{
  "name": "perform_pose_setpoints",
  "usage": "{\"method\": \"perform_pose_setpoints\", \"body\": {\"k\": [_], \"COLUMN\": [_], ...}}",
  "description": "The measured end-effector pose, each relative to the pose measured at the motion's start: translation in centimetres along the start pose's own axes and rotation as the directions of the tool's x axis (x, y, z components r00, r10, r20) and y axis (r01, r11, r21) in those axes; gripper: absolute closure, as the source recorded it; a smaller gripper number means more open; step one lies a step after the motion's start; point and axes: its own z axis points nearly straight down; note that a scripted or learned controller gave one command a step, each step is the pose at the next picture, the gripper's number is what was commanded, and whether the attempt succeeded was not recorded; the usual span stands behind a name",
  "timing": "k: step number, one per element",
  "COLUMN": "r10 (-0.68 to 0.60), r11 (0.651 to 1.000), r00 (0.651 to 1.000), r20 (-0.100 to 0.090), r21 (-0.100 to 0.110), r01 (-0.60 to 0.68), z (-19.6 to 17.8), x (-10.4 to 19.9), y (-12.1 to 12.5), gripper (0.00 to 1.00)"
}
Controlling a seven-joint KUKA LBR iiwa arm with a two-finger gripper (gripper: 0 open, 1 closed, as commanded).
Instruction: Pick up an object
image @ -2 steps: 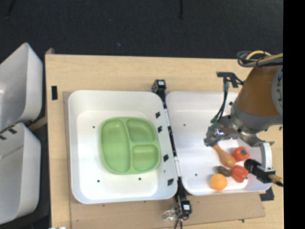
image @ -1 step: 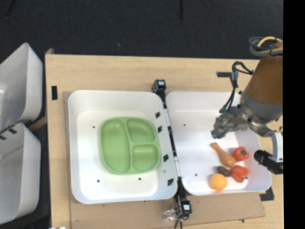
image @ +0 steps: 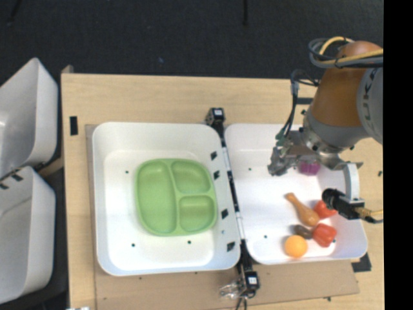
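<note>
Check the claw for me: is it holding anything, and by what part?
Cannot tell. The claw is low in the right bin, beside a purple object, but nothing shows between its fingers from this view.

Arm [image: 342, 102] enters from right, bent downward; gripper [image: 282, 162] low, pointing left
</note>
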Motion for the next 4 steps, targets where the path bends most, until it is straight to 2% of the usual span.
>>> {"method": "perform_pose_setpoints", "body": {"k": [1,2,3,4], "r10": [-0.002,0.0,-0.002,0.0], "r11": [1.0,1.0,1.0,1.0], "r00": [1.0,1.0,1.0,1.0], "r20": [-0.001,-0.001,-0.001,-0.001], "r21": [-0.002,0.0,-0.002,0.0], "r01": [0.002,0.0,0.002,0.0], "z": [-1.0,-0.1,-0.6,1.1], "x": [4.0,7.3,12.5,16.5], "y": [3.8,7.2,10.2,13.7], "gripper": [1.0,1.0,1.0,1.0]}}
